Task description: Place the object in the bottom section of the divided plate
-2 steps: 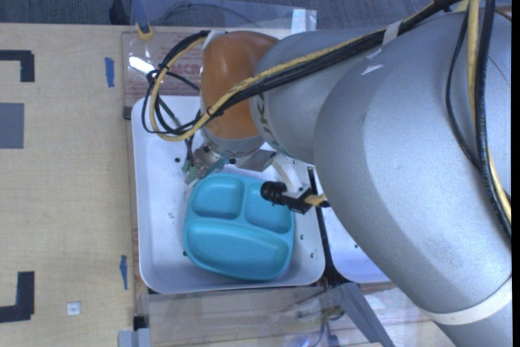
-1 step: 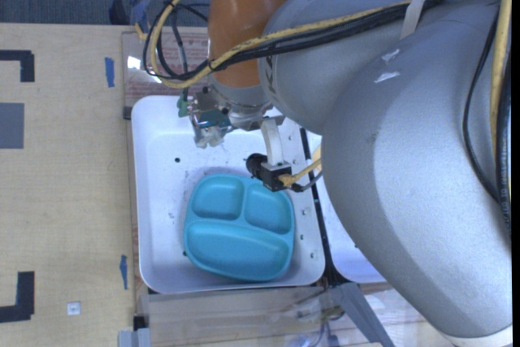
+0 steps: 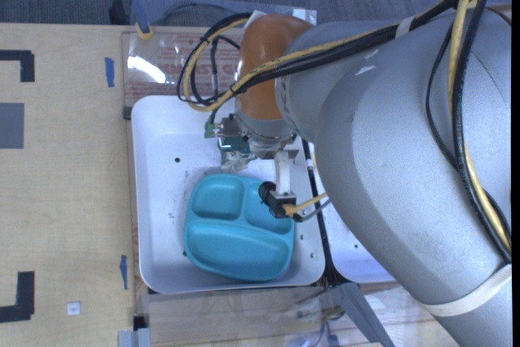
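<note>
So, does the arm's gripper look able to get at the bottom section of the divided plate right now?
Probably yes. The gripper sits at the far rim of the plate in the left bin, and the bottom section lies uncovered on the near side, with nothing seen between them.

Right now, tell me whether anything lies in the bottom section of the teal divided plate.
No, the bottom section of the plate shows only bare teal surface.

The pale wooden bench bore two shallow white bins side by side, the right bin largely covered; blue tape strips stuck left of the left bin.
</note>
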### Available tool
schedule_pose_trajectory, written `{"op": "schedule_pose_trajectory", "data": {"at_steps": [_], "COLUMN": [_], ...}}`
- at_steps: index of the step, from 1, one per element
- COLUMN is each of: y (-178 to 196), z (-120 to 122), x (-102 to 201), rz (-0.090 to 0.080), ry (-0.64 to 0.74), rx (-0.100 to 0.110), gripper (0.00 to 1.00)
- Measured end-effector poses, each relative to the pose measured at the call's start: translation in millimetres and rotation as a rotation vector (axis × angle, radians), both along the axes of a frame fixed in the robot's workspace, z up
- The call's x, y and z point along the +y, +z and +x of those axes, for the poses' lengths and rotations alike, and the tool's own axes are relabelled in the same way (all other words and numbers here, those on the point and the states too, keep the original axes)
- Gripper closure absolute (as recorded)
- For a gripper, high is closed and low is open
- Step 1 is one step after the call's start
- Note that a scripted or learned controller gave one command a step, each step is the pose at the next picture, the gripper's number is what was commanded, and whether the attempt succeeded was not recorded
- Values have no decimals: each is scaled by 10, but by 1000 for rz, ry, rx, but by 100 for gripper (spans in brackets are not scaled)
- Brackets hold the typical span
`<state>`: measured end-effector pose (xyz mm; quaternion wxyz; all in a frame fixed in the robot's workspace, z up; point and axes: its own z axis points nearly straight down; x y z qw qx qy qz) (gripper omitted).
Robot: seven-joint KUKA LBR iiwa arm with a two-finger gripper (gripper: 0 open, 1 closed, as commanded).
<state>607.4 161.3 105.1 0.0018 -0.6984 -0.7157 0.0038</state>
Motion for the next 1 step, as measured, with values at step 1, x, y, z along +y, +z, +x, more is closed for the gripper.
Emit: {"op": "schedule_pose_trajectory", "data": {"at_steps": [1], "y": [366], "z": [-270], "x": [542], "rz": [6], "ry": [-45], "rx": [-10], "gripper": [100]}}
